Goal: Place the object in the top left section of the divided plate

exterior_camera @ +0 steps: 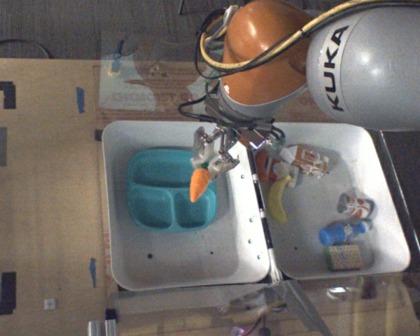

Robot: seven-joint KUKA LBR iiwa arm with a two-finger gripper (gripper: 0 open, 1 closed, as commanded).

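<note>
One camera view covers the tabletop [42, 187] and both white bins. The left bin [126, 257] holds the teal divided plate [150, 194], which has one long section on its upper side and two smaller sections on its lower side. The end effector [213, 156] hangs over the plate's right edge, closed on the green top of the toy carrot [199, 185], whose orange body points down over the plate's right rim. The right bin [385, 250] holds a banana [280, 200], a red packet [266, 165], a carton [308, 161], a small can [355, 205], a blue bottle [339, 232] and a woven block [346, 256]. Judged step: transport, with the carrot gripped and not yet released. The next move calls for carrying it leftward across the plate to the top left section, lowering, then opening the fingers.
</note>
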